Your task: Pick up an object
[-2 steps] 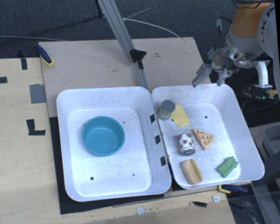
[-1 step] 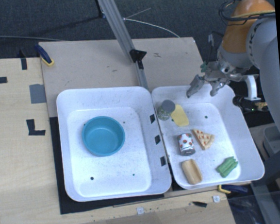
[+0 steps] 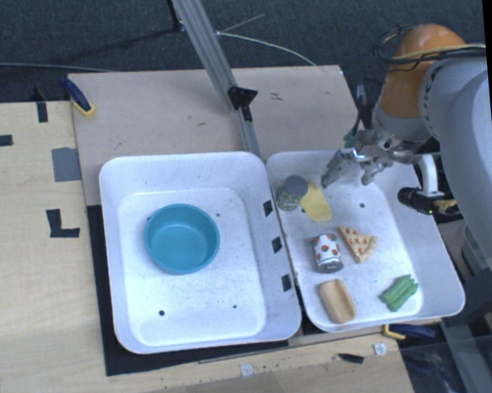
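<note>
White plastic forms both shallow bins on the bench. Nearest the front edge of the right bin (image 3: 427,304) lie a tan bread roll (image 3: 336,301) toward its front left corner and a green pod-like piece (image 3: 398,292) toward its front right. Behind them, around the bin's middle, a small red-and-white can (image 3: 326,253) stands just beside a pizza slice (image 3: 358,243). Farther back, near the left wall, a yellow wedge (image 3: 317,203) touches a grey round lump (image 3: 293,191). Above the far part of this bin hangs the gripper (image 3: 352,169), close to the yellow wedge, nothing visibly between its fingers; whether they are spread or closed I cannot tell. Alone in the left bin (image 3: 227,172), a blue bowl (image 3: 181,238) sits left of centre.
</note>
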Robot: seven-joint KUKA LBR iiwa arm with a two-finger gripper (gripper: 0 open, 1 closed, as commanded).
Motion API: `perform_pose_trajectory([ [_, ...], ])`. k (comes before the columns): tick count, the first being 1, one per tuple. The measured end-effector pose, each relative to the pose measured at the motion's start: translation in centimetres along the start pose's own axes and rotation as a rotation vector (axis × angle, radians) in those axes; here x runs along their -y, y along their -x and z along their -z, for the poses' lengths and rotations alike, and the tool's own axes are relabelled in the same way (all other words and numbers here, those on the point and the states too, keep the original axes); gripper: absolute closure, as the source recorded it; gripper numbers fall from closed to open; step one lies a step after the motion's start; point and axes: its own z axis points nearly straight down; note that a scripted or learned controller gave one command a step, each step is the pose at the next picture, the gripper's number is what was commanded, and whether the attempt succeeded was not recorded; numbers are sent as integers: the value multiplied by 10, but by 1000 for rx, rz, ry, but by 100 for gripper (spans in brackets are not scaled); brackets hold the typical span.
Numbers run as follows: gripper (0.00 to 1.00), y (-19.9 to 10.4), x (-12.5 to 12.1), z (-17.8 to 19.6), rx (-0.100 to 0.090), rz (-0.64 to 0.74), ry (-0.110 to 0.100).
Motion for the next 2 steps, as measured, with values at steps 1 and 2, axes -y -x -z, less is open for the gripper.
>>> perform_pose_trajectory([
  [1, 0, -1, 0, -21, 1, 2, 3],
  [2, 100, -1, -1, -10, 3, 4, 5],
])
